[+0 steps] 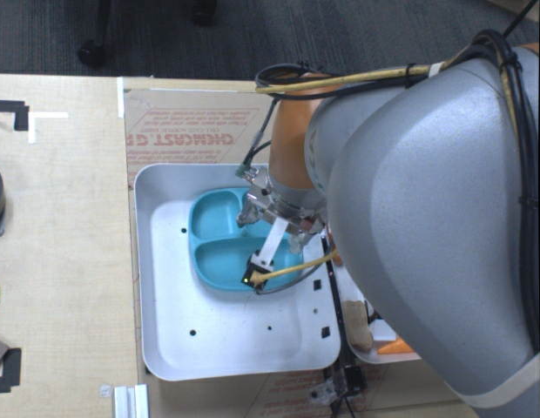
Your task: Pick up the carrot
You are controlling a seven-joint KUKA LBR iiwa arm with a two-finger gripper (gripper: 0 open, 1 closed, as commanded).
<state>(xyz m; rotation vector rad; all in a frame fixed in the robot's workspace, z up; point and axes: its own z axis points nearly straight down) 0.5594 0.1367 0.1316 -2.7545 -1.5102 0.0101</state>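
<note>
"Orange was all I had to go on: a small sliver I took for the carrot, peeking out under the grey arm, low on the right."

"And the claw?"

"It hung over the blue plate in the left bin, well apart from the carrot. Whether it was open or closed I could not tell; the wrist hid that."

"So how should the step go?"

"I judged it had to rise clear of the plate's raised rim, cross to the right, and come down across the carrot's thick middle. A smooth tapered shape tends to slip out of a pinch near its tip."

"Anything in the way?"

"A tan, rounded thing lay just beside the carrot, so the approach needed care. The plate looked like glossy moulded plastic with two compartments; the bin was plain white, its floor marked with a few dark dots."
</note>
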